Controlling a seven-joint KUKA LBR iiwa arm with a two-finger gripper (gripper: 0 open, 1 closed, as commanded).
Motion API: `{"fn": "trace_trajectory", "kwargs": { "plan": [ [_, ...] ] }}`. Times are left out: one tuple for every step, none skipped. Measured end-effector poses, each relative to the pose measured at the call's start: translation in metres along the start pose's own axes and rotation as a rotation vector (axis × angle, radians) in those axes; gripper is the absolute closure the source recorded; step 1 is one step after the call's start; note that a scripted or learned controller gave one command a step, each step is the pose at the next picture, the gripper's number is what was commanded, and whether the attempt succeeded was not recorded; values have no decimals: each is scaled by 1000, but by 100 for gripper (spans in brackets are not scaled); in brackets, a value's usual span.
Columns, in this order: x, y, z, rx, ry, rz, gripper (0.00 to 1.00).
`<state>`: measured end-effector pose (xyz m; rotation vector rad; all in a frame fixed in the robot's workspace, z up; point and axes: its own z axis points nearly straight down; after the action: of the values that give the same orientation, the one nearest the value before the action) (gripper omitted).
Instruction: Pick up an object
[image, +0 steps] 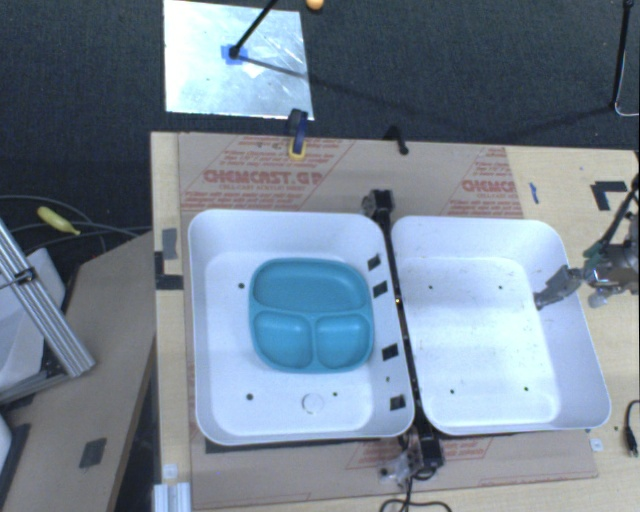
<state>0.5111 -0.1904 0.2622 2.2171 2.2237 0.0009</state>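
The tool (556, 288) reaches in over the right rim of the right bin (500, 245), its grey tip poking just past the bin wall above bare white floor; whether it is spread or pressed together cannot be told from this slanted overhead angle, and nothing shows between its tips. Well to the tool's left, across the black-clipped divider where the two bins meet, a blue divided plate (310, 313) lies flat in the middle of the left bin (225, 240), one large compartment on its far side and two smaller ones on its near side. A small clear disc (313, 404) rests just beyond the plate's near edge. Both bins sit side by side on the brown paper-covered surface (440, 168).
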Motion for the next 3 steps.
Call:
{"fn": "trace_trajectory", "kwargs": {
  "plan": [
    [123,24,82,5,5,-11,0],
    [204,29,78,0,3,-9,0],
    [219,-14,-17,-7,3,-5,0]
  ]
}}
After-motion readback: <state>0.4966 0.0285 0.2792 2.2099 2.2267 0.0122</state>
